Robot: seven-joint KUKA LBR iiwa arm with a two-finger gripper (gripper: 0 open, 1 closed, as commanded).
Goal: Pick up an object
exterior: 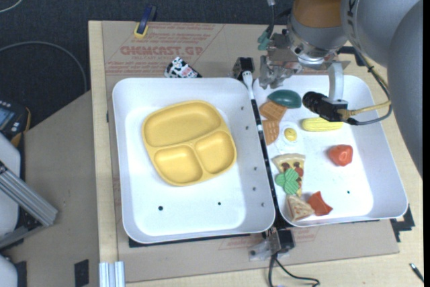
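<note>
The right bin [376, 185] holds several toy foods. A dark green oval piece [285, 98] lies at its far left, with a tan cracker [272, 111] and an orange strip [271, 132] just in front. A fried egg [289, 135], a yellow corn cob [320, 124], a red strawberry [341, 155], a pizza slice [290, 164], a green leafy piece [289, 179], a tan wedge [297, 208] and a small red piece [320, 203] lie further forward. My gripper [272, 77] hangs over the bin's far left corner, just behind the green oval. Nothing shows between its fingers.
The left bin [134, 198] holds a yellow three-compartment plate [189, 142]. Behind the bins on the board lie a black-and-white patterned object [180, 68] and a blue and yellow clip [144, 21]. The raised rims of both bins meet in the middle.
</note>
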